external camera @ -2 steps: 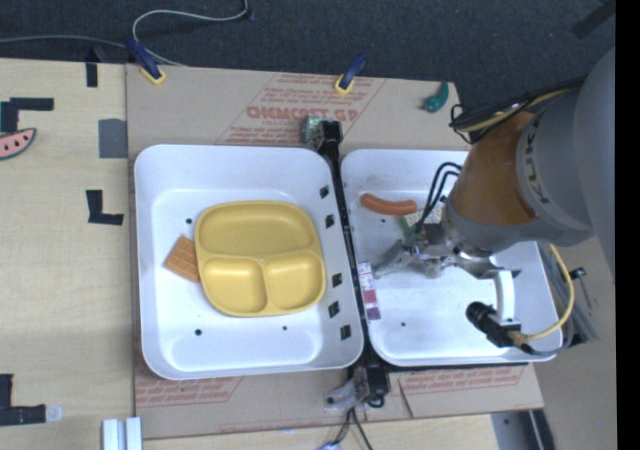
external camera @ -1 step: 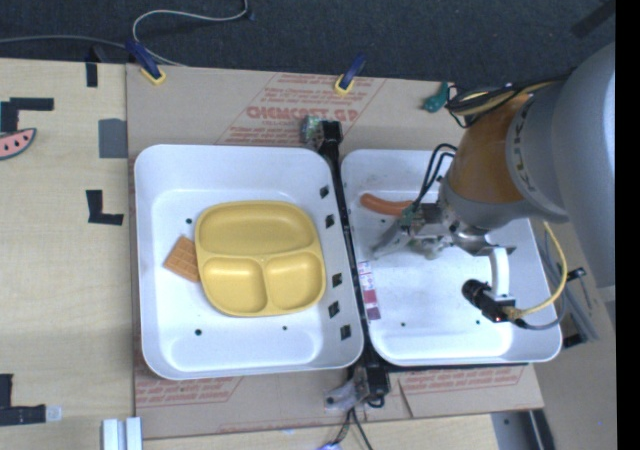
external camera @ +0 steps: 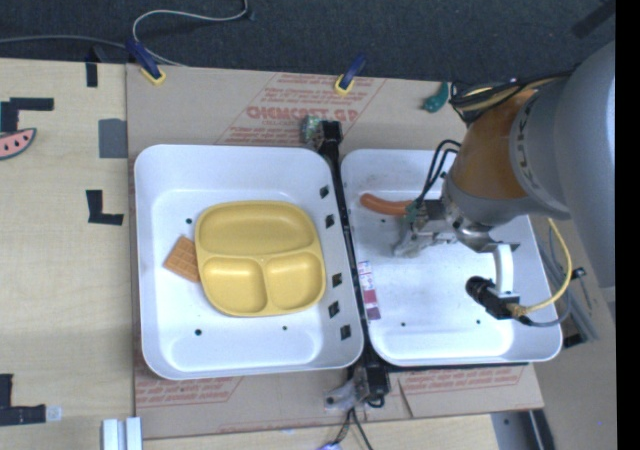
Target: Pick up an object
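Note:
An orange sausage-shaped object (external camera: 381,204) lies in the right bin (external camera: 450,333) near its upper left. My gripper (external camera: 411,238) reaches down just right of and below it, fingers low over the bin floor. The arm's grey body and orange band cover the bin's upper right. In the left bin (external camera: 170,338) rests a yellow divided plate (external camera: 261,256) with a brown waffle-like piece (external camera: 182,258) tucked under its left edge.
A black divider with clips (external camera: 342,238) runs between the two bins. A small pink-and-white label (external camera: 367,288) lies at the right bin's left wall. A black cable connector (external camera: 490,298) hangs from the arm over the right bin. Cardboard surrounds the bins.

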Tool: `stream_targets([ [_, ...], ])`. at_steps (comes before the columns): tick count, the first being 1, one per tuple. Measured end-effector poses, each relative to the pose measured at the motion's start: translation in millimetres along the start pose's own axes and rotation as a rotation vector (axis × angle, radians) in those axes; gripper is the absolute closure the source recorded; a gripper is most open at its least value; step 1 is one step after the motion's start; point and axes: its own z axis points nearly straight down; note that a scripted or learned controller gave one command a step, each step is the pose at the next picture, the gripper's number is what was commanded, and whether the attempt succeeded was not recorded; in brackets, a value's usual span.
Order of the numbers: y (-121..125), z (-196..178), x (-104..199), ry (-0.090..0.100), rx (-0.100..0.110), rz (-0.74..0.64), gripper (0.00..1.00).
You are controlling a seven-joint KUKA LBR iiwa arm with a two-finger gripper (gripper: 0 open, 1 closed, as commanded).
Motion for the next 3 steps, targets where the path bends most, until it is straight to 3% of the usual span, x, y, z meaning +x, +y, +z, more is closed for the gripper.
stream_targets([
  [1,0.0,0.0,0.0,0.0,0.0,0.0,0.0],
  [2,-0.1,-9.1,0.7,0.001,0.002,-0.001,1.0],
  [3,-0.2,-9.1,0.7,0.001,0.002,-0.001,0.0],
])
